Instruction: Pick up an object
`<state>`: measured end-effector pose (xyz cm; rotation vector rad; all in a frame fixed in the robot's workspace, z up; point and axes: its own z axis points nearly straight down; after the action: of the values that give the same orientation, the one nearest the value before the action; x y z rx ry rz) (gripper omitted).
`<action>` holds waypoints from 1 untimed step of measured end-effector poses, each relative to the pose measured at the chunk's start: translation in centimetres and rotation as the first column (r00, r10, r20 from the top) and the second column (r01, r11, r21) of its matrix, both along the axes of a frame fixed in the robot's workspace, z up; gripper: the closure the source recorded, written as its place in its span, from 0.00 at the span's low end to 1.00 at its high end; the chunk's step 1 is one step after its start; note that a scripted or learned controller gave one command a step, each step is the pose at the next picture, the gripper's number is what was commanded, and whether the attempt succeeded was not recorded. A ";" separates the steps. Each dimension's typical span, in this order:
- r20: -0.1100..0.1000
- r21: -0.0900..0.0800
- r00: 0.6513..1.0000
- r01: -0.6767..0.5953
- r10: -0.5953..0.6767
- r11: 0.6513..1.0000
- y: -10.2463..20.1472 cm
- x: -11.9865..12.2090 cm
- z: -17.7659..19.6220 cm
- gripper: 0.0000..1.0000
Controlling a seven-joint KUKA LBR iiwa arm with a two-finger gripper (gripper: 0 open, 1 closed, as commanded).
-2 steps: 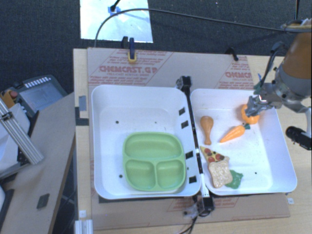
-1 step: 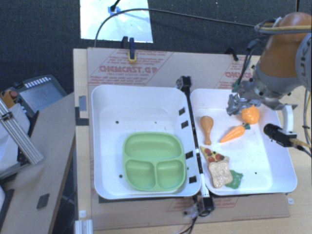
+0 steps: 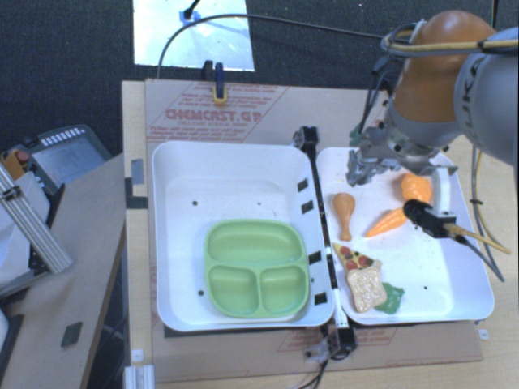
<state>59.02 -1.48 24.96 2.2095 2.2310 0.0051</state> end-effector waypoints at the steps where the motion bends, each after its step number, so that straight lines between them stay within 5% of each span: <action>1: 0.001 0.000 1.000 0.000 0.000 1.000 5.5 1.1 0.2 1.00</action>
<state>60.08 4.00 25.16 2.2095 2.2305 0.0060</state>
